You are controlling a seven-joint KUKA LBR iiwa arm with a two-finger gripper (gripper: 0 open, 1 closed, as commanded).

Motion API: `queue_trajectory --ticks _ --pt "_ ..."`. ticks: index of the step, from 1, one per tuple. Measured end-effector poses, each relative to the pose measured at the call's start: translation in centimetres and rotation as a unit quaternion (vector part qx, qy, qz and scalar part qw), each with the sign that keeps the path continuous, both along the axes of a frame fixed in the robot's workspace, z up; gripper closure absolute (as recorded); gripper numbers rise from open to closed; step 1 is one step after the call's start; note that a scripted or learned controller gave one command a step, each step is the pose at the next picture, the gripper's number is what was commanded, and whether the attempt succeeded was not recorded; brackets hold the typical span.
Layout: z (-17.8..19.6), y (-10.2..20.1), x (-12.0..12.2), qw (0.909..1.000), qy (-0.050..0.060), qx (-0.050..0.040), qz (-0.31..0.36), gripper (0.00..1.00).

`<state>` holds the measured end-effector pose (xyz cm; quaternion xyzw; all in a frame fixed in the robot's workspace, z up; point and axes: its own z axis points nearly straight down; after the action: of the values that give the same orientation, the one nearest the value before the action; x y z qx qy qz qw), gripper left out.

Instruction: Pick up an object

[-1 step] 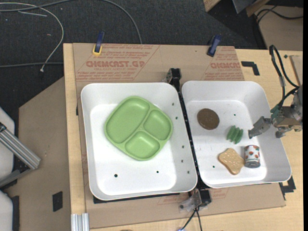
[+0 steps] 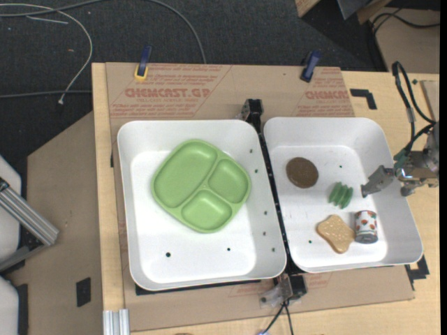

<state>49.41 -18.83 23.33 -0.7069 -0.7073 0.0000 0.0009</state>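
Note:
The right bin (image 2: 363, 135) holds a round brown cookie (image 2: 302, 172), a small green ridged piece (image 2: 341, 195), a tan toast-shaped piece (image 2: 336, 233) and a little red-and-white can (image 2: 365, 226) lying near the bin's right wall. My gripper (image 2: 378, 180) hangs over the right side of this bin, just right of the green piece and above the can. Nothing shows in its grasp. The left bin (image 2: 140, 257) holds a light green divided plate (image 2: 201, 185).
Both bins rest on a cardboard sheet (image 2: 209, 82) held by two blue clamps at the far edge. A black bracket (image 2: 252, 109) sits between the bins at the back. Cables (image 2: 406, 96) run beside the arm on the right.

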Motion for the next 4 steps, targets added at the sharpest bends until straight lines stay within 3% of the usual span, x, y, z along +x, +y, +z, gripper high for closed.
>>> queue_trajectory --ticks 1,3,4 --pt "-6.3 0.2 -0.3 1.0000 0.003 0.0013 -0.001 0.00" --pt "-14.8 0.1 -0.4 1.0000 -0.001 0.0012 -0.001 0.00" --pt "-13.3 -0.1 0.0 1.0000 -0.007 -0.0021 0.000 1.00"
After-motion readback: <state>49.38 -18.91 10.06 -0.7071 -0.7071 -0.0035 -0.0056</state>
